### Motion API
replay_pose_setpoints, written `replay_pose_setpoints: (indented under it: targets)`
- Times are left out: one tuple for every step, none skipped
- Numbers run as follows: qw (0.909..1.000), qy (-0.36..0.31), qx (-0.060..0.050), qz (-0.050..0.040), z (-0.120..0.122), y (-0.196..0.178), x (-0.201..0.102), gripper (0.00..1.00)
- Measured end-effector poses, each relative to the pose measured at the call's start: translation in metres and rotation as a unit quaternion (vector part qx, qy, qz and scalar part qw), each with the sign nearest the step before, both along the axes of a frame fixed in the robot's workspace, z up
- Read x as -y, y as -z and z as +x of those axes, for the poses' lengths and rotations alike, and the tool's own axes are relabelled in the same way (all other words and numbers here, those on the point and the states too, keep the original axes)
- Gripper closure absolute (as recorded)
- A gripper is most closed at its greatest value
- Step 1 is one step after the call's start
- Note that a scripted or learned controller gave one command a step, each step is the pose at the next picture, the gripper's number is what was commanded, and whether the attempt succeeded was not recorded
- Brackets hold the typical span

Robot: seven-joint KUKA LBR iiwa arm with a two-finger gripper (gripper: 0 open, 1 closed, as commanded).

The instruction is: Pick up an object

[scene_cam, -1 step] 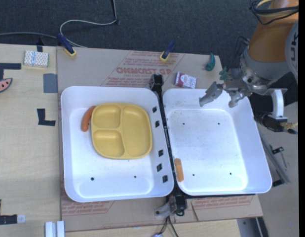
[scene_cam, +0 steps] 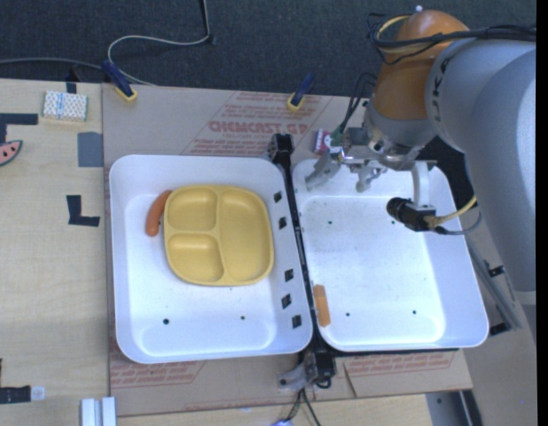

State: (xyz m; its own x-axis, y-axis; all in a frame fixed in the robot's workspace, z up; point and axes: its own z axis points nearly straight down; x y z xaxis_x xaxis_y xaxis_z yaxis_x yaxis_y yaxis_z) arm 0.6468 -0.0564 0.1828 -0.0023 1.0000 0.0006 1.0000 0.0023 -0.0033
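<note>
Camera view: looks down at a slant on two shallow white bins set side by side on a cardboard-covered bench.
Arm: grey KUKA arm (scene_cam: 487, 105) with its orange band reaches in from the right and hangs over the far edge of the right bin (scene_cam: 451, 322).
Gripper: the gripper (scene_cam: 345, 174) sits above the right bin's far left corner, its two metal fingers (scene_cam: 317, 174) pointing down and leftward.
Jaws: spread apart with a clear gap, and nothing between them.
Left bin: the left bin (scene_cam: 137, 327) holds a yellow divided plate (scene_cam: 219, 234) lying flat, with an orange sausage-shaped toy (scene_cam: 154, 213) touching the plate's left rim.
Small orange piece: a small orange object (scene_cam: 321, 303) lies at the near left wall of the right bin, just beside the divider between the bins; too small to name further.
Candidates: any of these three could serve as the object to pick; which one is meant cannot be told.
Done so far: judging by the free fingers, no grasp has been made; every object rests on a bin floor.
Left to do: choose a target, bring the gripper over it, lower, close, and lift it clear.
Nearest target: the small orange piece shares the gripper's bin but lies at the opposite, near end, well apart from the fingers.
</note>
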Motion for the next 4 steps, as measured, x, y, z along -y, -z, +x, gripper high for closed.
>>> replay_pose_setpoints:
  targets:
    - [1.0000, 0.000, 0.001, -0.0002, -0.044, -0.001, -0.030, 0.00]
    - [1.0000, 0.000, 0.001, -0.0001, -0.068, -0.001, -0.074, 0.00]
    - [1.0000, 0.001, 0.002, -0.0013, -0.032, -0.065, -0.004, 0.00]
    - [1.0000, 0.001, 0.000, -0.0003, 0.021, 0.000, -0.031, 0.00]
